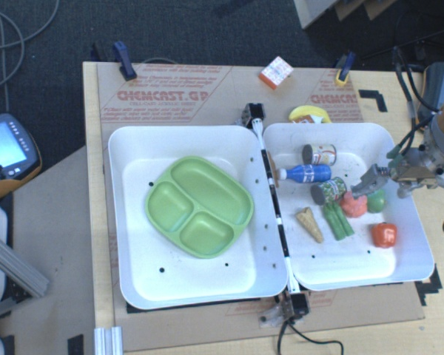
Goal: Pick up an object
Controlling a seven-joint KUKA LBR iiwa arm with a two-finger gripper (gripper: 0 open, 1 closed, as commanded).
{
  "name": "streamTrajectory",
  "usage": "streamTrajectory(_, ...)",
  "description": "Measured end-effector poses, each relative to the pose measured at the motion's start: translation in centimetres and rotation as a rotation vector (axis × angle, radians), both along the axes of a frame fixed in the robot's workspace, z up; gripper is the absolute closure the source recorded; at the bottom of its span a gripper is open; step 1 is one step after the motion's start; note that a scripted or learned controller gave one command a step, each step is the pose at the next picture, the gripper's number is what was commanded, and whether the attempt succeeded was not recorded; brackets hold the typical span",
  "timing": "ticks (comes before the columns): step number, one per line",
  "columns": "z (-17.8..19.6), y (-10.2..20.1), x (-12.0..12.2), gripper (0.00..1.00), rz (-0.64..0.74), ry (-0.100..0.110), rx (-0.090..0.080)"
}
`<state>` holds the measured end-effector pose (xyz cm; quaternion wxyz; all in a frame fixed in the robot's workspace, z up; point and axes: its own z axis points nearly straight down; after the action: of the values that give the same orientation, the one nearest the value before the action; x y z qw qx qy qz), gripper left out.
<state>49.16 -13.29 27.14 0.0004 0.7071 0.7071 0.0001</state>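
Two shallow white bins sit side by side on the bench. The left bin (126,198) holds one thing, a green divided plate (200,206) with three compartments, lying flat near its middle. The right bin (407,257) holds a loose cluster: one small can (320,154) lying on its side near the back, one blue bottle (305,174) lying on its side just in front of it, one dark green can (330,191), one tan cone (309,223), one long green piece (337,220), one pink-red lump (353,206), one small green ball (376,200) and one orange-red piece (384,234) well apart toward the front right. The pink lump and green ball touch or overlap, and what each one is cannot be made out. Behind the bins, one orange-and-white block (276,72) and one yellow thing (308,115) rest on the bench, the yellow one partly hidden by the bin rim. The gripper (387,181) reaches in from the right, low over the green ball; whether it is open or has hold of anything cannot be told, and the arm is cut off at the edge
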Motion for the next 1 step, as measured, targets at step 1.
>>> streamTrajectory(1,-10.89,-0.98,3.16,0.0,0.0,0.007,0.002)
